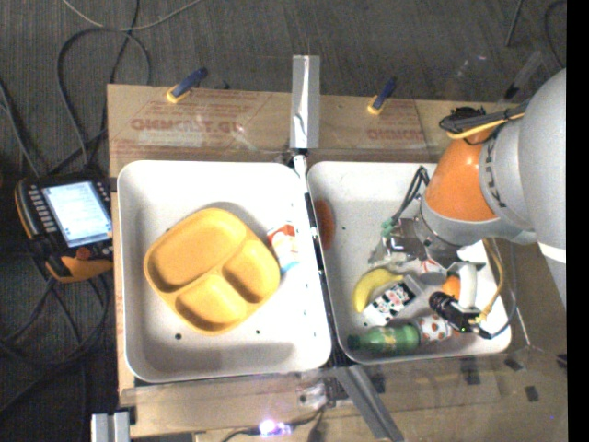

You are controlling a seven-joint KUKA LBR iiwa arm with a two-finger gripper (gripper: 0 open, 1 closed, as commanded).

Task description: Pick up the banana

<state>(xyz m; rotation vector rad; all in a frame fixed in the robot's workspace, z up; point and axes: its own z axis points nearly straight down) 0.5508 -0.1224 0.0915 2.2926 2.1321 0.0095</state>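
banana (369, 286) just below gripper (396, 243)

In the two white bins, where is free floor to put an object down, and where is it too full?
Free: the right bin, its far-left part between the divider and the gripper; also the left bin's strip around the yellow tray. Crowded: the right bin's near corner, with banana and green bottle.

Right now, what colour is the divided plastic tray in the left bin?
Yellow-orange, clearest in the camera view: the three-compartment plastic tray.
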